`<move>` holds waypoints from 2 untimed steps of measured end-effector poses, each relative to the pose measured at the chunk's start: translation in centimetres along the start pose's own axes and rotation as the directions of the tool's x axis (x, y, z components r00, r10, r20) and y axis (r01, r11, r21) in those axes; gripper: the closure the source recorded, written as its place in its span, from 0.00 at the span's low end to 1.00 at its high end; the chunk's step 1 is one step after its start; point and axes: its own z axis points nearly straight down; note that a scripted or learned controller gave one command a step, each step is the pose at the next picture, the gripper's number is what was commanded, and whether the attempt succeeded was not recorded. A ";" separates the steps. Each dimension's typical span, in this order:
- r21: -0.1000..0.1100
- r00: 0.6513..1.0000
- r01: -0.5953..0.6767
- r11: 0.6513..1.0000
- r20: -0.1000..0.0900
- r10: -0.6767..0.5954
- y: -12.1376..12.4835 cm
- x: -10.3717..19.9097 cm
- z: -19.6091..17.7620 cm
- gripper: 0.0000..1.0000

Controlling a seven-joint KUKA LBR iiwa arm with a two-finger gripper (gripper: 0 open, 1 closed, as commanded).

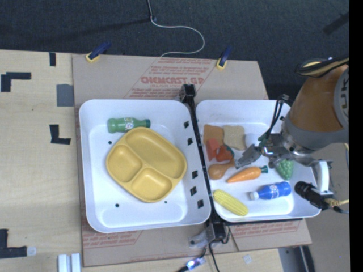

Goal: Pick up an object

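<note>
The largest thing is the yellow divided plate, one of them, lying in the left bin near its centre; it looks like stiff light plastic, too broad to pinch anywhere but at its rim. At about eleven o'clock from it lies one green bottle on its side, probably light and smooth, best taken across its round body. In the right bin the pieces are toy foods, all likely light, hard and a little slippery: one ear of corn at seven o'clock of that bin, one carrot near the middle, one blue and white bottle at five o'clock, one tan bread slice, one brown slab, one red piece, one small brownish lump and one green cluster at three o'clock. The gripper sits low over the carrot's upper side, at about twelve o'clock from it; its dark fingers look parted only narrowly, with nothing visibly between them. The carrot seems the likeliest target, and a grip across its thick middle would serve better than the tapered tip.
</note>
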 end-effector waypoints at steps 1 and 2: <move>0.000 1.000 0.000 1.000 0.000 0.000 0.5 0.9 5.3 0.00; -0.028 1.000 -0.001 1.000 0.010 0.002 1.1 0.6 8.5 0.00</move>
